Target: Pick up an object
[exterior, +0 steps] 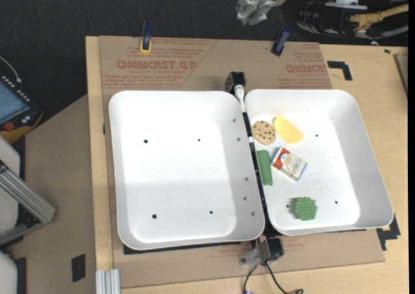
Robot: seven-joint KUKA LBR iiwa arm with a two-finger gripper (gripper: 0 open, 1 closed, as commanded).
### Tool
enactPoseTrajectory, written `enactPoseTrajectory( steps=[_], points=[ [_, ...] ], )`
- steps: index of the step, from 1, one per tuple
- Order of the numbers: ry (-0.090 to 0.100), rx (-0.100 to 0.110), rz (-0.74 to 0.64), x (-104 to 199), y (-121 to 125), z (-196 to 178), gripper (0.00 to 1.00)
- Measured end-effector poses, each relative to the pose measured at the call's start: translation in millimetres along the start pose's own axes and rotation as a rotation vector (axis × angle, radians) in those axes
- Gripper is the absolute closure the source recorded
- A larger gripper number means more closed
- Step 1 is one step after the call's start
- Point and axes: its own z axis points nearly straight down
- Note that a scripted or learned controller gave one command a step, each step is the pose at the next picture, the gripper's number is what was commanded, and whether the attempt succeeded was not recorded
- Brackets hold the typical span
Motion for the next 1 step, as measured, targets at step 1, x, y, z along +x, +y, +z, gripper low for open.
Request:
enactPoseTrajectory(
  steps=[1],
  points=[
    [-0.001, 0.005, 0.002, 41.2, 73.5, 5.2, 1.0]
  ],
)
